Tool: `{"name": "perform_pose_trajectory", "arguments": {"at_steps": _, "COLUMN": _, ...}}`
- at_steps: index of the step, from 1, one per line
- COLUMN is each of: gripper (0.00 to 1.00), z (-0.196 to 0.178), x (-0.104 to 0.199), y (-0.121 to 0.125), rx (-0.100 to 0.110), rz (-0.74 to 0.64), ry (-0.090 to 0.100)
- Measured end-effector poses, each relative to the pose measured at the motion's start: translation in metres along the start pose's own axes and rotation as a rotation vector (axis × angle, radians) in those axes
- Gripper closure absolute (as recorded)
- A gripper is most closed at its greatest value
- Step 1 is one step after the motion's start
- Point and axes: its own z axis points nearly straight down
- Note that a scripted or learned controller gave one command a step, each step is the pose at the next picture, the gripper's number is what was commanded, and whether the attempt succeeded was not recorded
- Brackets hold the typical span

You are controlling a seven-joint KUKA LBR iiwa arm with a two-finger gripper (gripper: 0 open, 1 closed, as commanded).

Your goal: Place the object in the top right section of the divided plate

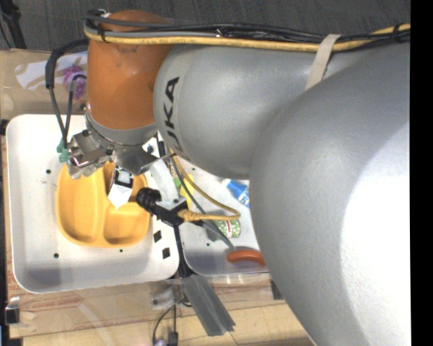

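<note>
Bench: wooden top bearing two white bins (29, 265).
Plate: yellow divided plate (79, 218) in the left bin.
Gripper: gripper (119, 186) hangs over the plate's 1 o'clock section.
Jaws: hidden under the wrist; cannot tell.
Object: cannot tell where; no held item visible.
Handling: likely light and rigid; grip across its narrow middle.
Clutter: small items (234, 229) at the plate's 3 o'clock.
</note>
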Motion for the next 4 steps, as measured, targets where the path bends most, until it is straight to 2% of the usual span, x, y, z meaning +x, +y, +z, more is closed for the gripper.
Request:
{"name": "perform_pose_trajectory", "arguments": {"at_steps": 1, "gripper": 0.00, "z": 0.000, "x": 0.000, "y": 0.000, "rx": -0.001, "rz": 0.001, "ry": 0.000}}
{"name": "perform_pose_trajectory", "arguments": {"at_steps": 2, "gripper": 0.00, "z": -0.036, "x": -0.011, "y": 0.041, "rx": -0.005, "rz": 0.111, "ry": 0.000}}
{"name": "perform_pose_trajectory", "arguments": {"at_steps": 3, "gripper": 1.00, "z": -0.045, "x": -0.009, "y": 0.041, "rx": -0.001, "rz": 0.102, "ry": 0.000}}
{"name": "perform_pose_trajectory", "arguments": {"at_steps": 4, "gripper": 0.00, "z": -0.045, "x": -0.009, "y": 0.041, "rx": -0.001, "rz": 0.101, "ry": 0.000}}
